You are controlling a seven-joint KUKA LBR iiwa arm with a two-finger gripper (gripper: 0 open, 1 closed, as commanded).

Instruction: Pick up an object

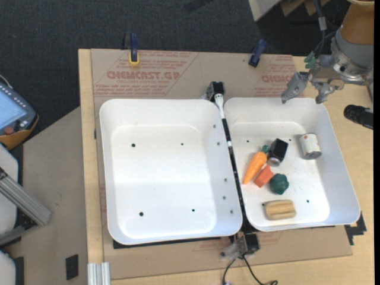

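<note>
Hanging over the far rim of the right bin (332,123), the gripper (307,91) has its two fingers spread apart with nothing between them, so no grab yet. It sits above the back edge, well apart from the stuff it could go for, which looks to me like a ready pose before dropping in.

All the candidates are bunched in the middle-to-near part of that same bin: an orange carrot (255,165) touching a small red-orange block (264,176), a black box (278,149) just beside the carrot's top, a green lump (279,184) next to the block, a white-grey can (309,146) lying on its side a bit off toward the right wall, and a tan loaf-shaped thing (279,209) near the front. I'd guess the can or loaf is easiest since each sits alone.

The left bin (113,159) is just the neighbour here.
</note>
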